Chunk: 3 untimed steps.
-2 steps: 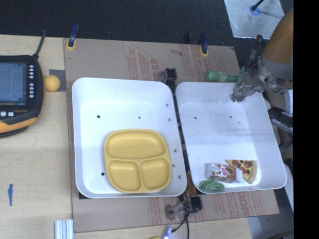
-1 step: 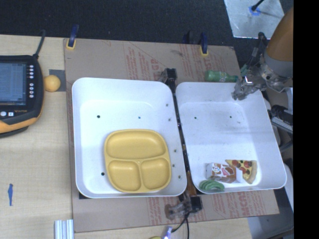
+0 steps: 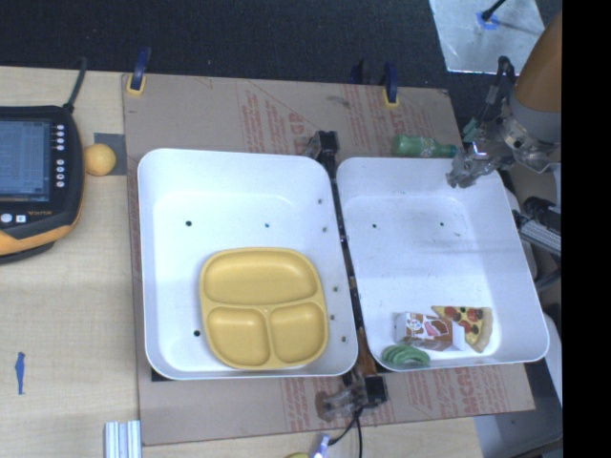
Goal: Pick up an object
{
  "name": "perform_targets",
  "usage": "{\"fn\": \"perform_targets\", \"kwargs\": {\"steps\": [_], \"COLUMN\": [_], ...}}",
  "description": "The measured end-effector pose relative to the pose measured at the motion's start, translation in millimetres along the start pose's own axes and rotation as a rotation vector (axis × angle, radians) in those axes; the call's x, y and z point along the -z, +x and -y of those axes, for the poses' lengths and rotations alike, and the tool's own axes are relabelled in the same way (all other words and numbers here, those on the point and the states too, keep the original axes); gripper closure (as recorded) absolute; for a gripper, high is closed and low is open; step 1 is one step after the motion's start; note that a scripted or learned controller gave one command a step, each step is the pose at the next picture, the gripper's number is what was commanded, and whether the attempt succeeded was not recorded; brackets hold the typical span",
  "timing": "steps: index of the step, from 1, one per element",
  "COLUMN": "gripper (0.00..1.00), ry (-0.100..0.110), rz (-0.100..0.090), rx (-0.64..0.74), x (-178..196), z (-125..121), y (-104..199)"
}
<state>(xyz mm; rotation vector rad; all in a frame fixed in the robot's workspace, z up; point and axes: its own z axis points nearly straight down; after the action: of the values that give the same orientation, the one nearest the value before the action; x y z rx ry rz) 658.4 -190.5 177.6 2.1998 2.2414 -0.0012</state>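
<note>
With the claw [image 3: 465, 172] at the right bin's [image 3: 434, 256] far corner, grip state indeterminate, descend squarely over the pizza-slice toy [image 3: 465, 324] before clenching.

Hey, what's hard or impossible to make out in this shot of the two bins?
- Gripper, camera view: small and blurred at the right bin's far corner.
- Arm: cut off by the right edge.
- Green item: too small to identify.
- Pendant screen: cut off left, text unreadable.
</note>
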Motion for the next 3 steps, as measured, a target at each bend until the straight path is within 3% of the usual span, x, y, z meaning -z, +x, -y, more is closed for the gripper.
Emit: {"fn": "perform_targets", "kwargs": {"steps": [2,3], "gripper": [1.0,0.0], "ry": [-0.01,-0.009], "rz": [0.004,0.004], "rx": [0.006,0.006], "x": [21.4,21.2], "z": [-1.6,-1.5], "y": [-0.5,-0.5]}}
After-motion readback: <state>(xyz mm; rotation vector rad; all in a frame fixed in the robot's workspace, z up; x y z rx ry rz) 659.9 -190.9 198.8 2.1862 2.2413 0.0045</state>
